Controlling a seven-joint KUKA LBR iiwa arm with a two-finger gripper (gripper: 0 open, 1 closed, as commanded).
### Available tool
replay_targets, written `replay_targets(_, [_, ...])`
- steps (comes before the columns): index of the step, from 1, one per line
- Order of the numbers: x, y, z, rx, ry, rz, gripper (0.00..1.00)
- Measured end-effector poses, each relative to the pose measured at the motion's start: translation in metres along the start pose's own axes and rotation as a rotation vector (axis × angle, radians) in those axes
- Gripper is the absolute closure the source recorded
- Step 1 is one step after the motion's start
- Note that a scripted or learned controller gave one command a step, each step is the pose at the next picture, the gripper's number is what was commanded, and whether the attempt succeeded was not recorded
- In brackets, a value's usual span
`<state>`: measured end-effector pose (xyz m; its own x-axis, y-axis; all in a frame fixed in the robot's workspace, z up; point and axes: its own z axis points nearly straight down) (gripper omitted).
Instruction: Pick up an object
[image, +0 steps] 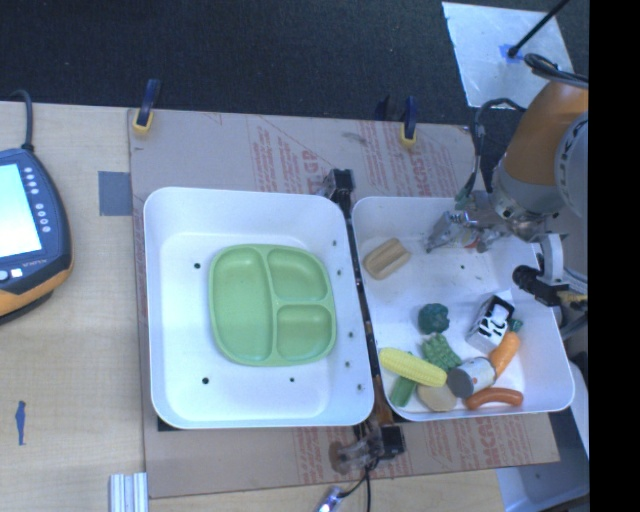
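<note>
Two shallow white bins are seen from above on a cardboard-covered bench (300, 150). The left bin (170, 300) carries a green divided plate (270, 303) with three compartments, set near its centre. The right bin (545, 385) carries the candidate objects, most of them crowded toward its near edge. A tan bread-like block (386, 257) lies alone near the bin's far left corner, its long axis slanting from lower left to upper right. A yellow corn cob (412, 367) lies near the near left corner, its long axis running from upper left to lower right. Beside it are a dark green broccoli-like piece (433, 318), a textured green piece (439, 351), a silver can (470, 378) lying on its side, an orange carrot (504, 352) pointing up and right, and a red-orange item (494, 399) lying along the near edge. A small white box (490, 322) bears bold black markings that cannot be read. The gripper (462, 226) is held over the far part of the right bin, apart from every object; its fingers appear spread and nothing is seen between them. Red print on the cardboard is too faint to be read. A handheld control pendant (25, 230) is cut off by the left edge.
</note>
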<state>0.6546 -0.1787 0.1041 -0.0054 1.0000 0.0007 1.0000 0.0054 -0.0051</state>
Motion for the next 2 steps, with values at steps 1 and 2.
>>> replay_targets(1, [0.052,-0.053,-0.060,-0.002,-0.001,-0.002,0.00])
replay_targets(2, [0.041,-0.097,-0.030,0.000,-0.001,0.001,0.00])
